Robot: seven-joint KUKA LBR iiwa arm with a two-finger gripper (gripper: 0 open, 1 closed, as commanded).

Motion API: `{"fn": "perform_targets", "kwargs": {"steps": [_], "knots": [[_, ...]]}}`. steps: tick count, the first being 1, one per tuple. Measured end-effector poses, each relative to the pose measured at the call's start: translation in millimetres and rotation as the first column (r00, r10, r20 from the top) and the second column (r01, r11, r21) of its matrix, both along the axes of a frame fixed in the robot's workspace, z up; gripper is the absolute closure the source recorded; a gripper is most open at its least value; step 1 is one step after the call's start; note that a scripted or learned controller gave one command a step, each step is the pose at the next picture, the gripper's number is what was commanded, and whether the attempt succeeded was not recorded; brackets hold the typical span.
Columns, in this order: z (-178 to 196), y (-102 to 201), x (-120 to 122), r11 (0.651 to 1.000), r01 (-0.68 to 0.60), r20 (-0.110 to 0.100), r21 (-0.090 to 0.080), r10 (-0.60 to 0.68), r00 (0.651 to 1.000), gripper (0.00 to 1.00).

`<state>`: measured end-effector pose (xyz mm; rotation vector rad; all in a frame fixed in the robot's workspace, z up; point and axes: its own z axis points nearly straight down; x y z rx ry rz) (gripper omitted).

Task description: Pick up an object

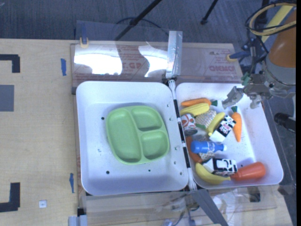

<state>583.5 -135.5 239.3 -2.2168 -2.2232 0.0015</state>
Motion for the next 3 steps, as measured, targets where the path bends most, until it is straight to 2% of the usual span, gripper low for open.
{"fn": "perform_targets", "kwargs": {"steps": [1,2,3], "knots": [[5.2,-15.1,-60.4,0.990,0.142,-0.001,0.001,-0.142,0.990,0.00],[-53.2,-63.1,-16.7,0.991,0.130,0.003,-0.002,-0.130,0.991,0.00],[60.7,-57.4,2.5,0.997,0.076,0.005,-0.002,-0.076,0.997,0.00]]}}
